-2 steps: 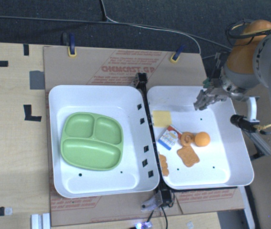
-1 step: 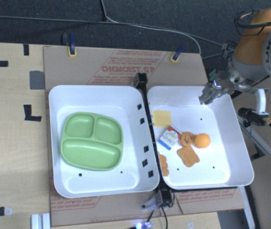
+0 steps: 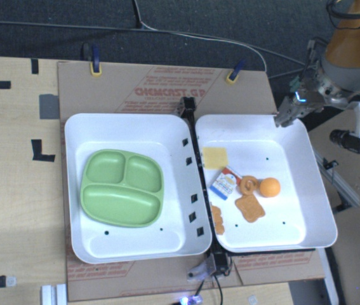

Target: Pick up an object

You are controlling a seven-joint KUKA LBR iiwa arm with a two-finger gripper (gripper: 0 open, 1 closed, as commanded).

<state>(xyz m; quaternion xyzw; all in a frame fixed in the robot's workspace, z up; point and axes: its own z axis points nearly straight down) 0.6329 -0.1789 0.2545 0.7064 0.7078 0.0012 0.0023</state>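
Orange ball [image 3: 269, 187] recommended as target: round, standing clear on its right side, near the middle of the right bin [image 3: 294, 146].

Procedure, judged from the present layout:
- Locate gripper [image 3: 288, 114] above the far right corner of the right bin, well apart from every object. Opening state: cannot tell at this angle and distance.
- Bring gripper toward the near side and leftward until centred over the ball.
- Align the closing direction far-to-near, not left-to-right, since the ring [image 3: 249, 184] touches or nearly touches the ball's left side.
- Descend straight down; avoid a slanted approach, likely to roll the ball away.
- Close low on the ball, at or below its widest part; expect slip if closed higher.
- Lift vertically and confirm the ball between the jaws before counting the pick as done.

Alternative target: packet [image 3: 224, 184], blue, white and red, lying tilted just left of the ring. Flat shape, hence harder to grip from above.

Container contents:
- Right bin: yellow square [image 3: 215, 157] flat at the far left, beside the dividing wall; packet, ring and ball in a row across the middle; brown slab [image 3: 250, 207] just near of the ring; brown strip [image 3: 217, 218] against the left wall, toward the near side.
- Left bin [image 3: 129, 122]: green tray [image 3: 122, 188], three compartments, right way up, nothing visible in any compartment.
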